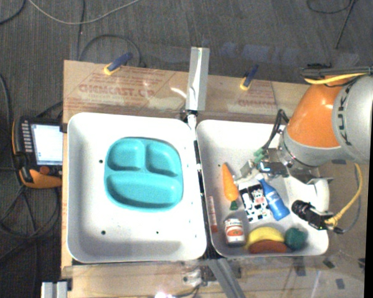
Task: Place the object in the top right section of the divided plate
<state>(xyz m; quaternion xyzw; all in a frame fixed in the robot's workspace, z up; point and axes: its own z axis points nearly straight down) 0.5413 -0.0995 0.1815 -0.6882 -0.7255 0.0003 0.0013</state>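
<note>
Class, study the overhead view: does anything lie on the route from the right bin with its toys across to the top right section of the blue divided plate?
Only the raised rims where the two bins meet, crossed by lifting. The divided plate lies in the left bin, its top right section bare.

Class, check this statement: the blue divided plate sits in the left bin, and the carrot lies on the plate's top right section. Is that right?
Not quite. The camera view shows the carrot lying in the right bin, near its left wall, not on the plate. The blue divided plate does sit in the left bin.
</note>
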